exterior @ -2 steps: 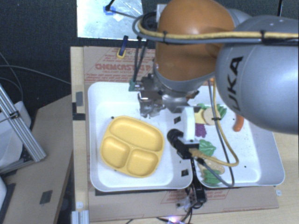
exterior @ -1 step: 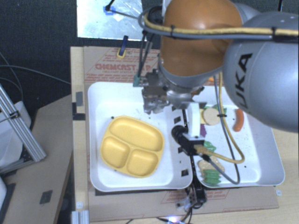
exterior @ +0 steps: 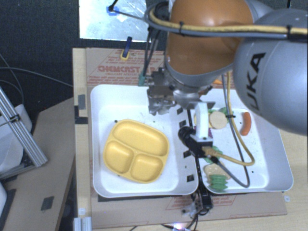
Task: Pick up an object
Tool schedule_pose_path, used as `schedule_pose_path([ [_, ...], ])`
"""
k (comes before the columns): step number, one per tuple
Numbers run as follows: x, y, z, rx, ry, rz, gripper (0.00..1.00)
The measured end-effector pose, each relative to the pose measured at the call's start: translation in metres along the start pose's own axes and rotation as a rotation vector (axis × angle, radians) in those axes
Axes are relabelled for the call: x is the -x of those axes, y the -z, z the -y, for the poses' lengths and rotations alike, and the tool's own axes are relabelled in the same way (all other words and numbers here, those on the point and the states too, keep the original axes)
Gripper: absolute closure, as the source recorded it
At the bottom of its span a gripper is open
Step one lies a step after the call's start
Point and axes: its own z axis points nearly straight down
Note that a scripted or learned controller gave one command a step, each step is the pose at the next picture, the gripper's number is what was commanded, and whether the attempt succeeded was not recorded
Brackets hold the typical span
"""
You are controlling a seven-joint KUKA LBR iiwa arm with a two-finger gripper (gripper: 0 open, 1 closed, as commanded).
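My gripper (exterior: 158, 106) hangs over the far right part of the left bin (exterior: 98, 129), close to the wall between the two bins. Nothing shows beneath it but bare white floor. A yellow divided plate (exterior: 136, 150) lies in the left bin, nearer the front and to the gripper's left. In the right bin (exterior: 274, 170) lie a round tan and white piece (exterior: 218, 120), an orange-red sausage shape (exterior: 246, 123), a pale lump (exterior: 211, 169) and a green ridged piece (exterior: 218, 181). The arm's big orange and grey body hides the back of the right bin.
An orange bit (exterior: 217, 82) peeks out under the arm at the right bin's back edge. Both bins rest on printed cardboard (exterior: 113, 67). A small blue and yellow object (exterior: 126, 48) lies on that cardboard behind the left bin.
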Motion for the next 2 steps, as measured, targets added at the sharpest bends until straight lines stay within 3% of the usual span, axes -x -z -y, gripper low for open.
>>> schedule_pose_path([
  [2, 0.000, 0.022, -0.001, 0.003, 0.009, -0.002, 1.00],
])
